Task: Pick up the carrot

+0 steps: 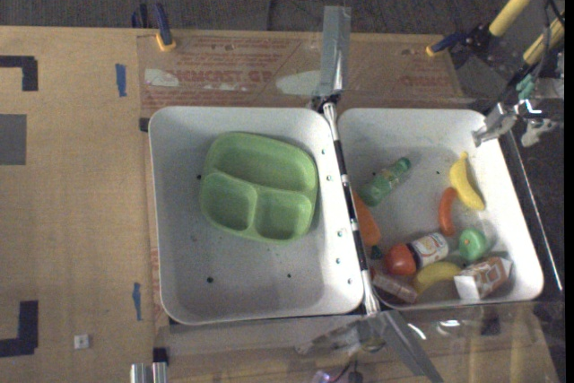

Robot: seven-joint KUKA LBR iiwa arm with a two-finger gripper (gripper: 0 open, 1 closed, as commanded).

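Carrot (366,225) lies in the right bin (421,117), pressed along its left wall, a little right of the centre of the frame. It is a long orange shape that gets narrow to one end. The divider between the two bins covers part of its side, so I cannot make out its full outline.

My jaws are at the upper right of the frame, above the far right corner of that bin, well apart from the carrot. There I see only small grey and white metal parts, blurred, and I cannot tell if the jaws are spread or pressed together.

Other toys are crowded in the lower part of the right bin: a curved yellow banana (466,182), a green bottle (386,181), a short orange-red piece (446,211), a round red tomato (401,260), a small jar (429,247) with a label I cannot read, and a white and orange carton (484,277).

In the left bin (179,282) a smooth green plate (260,188) with three compartments lies flat. The counter (72,193) looks like brown board.
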